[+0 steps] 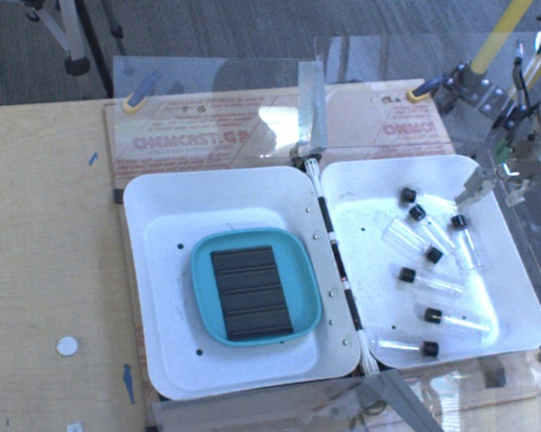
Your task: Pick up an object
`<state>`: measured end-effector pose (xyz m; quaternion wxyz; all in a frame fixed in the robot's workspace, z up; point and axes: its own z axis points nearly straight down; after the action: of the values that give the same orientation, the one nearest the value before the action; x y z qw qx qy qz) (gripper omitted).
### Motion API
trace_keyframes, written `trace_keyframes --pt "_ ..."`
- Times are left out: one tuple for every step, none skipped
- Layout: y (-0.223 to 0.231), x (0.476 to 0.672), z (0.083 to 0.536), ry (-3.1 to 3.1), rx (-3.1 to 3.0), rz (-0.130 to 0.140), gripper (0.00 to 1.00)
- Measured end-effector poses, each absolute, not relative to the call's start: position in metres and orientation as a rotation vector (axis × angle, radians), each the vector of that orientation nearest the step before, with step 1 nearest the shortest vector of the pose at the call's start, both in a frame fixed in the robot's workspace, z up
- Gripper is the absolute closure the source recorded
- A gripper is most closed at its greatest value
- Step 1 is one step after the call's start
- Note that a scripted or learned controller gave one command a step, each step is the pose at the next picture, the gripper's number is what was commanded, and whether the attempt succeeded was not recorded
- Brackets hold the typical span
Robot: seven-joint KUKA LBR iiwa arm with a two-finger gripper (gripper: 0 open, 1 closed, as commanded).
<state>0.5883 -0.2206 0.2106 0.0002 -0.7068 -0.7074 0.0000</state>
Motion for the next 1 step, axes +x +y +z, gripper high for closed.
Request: trace_keyframes --pt "-0.2191 0.5622 0.1211 -2.260 -2.172 -0.004 0.00"
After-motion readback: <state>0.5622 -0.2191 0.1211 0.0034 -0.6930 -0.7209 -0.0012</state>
